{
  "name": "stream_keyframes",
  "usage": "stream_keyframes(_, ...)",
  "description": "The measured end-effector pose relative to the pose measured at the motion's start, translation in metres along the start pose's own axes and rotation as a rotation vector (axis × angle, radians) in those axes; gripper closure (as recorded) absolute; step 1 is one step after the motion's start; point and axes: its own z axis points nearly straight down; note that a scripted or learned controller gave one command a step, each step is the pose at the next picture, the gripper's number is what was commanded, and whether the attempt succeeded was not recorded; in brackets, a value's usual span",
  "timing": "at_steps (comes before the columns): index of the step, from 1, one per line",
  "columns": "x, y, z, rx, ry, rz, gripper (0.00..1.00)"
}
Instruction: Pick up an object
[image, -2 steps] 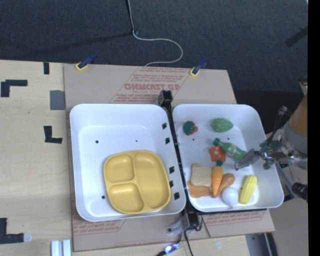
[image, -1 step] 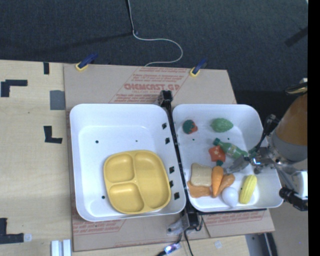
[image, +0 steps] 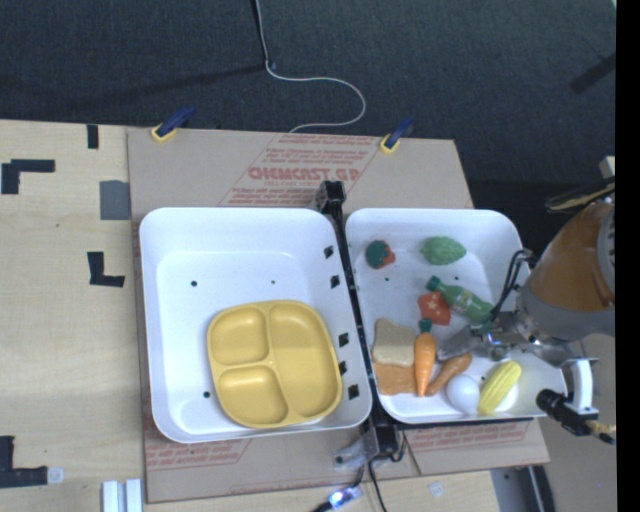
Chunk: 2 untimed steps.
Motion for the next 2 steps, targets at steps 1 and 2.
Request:
stream_keyframes(1,0.001,0.000,-0.012,0.000,0.000,-0.002,1.00)
stream_keyframes(2,-0.004,-0.001,-0.073,-0.006,-0.003,-0.001,1.00)
